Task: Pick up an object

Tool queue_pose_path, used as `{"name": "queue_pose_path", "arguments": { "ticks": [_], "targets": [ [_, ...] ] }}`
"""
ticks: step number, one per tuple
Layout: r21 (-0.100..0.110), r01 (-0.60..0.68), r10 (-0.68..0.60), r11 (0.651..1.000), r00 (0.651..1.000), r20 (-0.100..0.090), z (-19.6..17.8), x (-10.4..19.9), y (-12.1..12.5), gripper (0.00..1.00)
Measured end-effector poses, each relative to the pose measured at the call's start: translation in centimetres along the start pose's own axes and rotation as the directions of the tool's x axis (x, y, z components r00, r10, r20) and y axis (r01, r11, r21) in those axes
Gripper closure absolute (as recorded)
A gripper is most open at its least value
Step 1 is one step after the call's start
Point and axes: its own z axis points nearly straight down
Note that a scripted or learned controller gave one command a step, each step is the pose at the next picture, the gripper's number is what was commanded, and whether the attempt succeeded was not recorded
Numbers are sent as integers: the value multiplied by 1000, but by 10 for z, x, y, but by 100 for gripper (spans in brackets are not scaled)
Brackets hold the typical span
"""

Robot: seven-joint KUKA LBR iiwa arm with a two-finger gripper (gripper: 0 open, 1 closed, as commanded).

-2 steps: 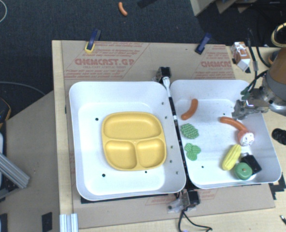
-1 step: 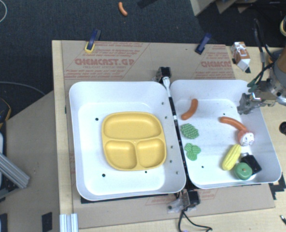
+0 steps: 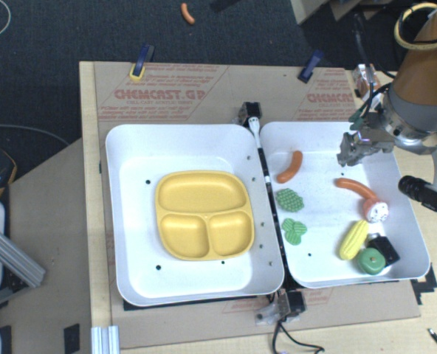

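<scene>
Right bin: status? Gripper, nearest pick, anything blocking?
Gripper low over the right white bin, nothing seen in it. Nearest pick: long orange-red sausage toy, just below it. Second orange sausage to its left, apart. Nothing in the way.

two white bins (image 3: 122, 198) (image 3: 407, 227) are sitting side by side. one yellow divided plate (image 3: 204, 214) is lying in the nine o'clock bin. two orange sausages (image 3: 290, 166) (image 3: 356, 189), two green leafy pieces (image 3: 288, 200) (image 3: 294, 231) and one corn cob (image 3: 353, 240) are lying in the three o'clock bin.

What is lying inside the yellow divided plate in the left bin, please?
The yellow divided plate shows three bare compartments with no item in them. Whatever is beneath the plate in the left bin is covered.
</scene>
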Motion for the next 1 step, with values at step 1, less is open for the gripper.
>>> {"name": "queue_pose_path", "arguments": {
  "ticks": [1],
  "targets": [
    [7, -1, 1, 1000, 1000, -3, 9, 53, 3, 100]
  ]
}}
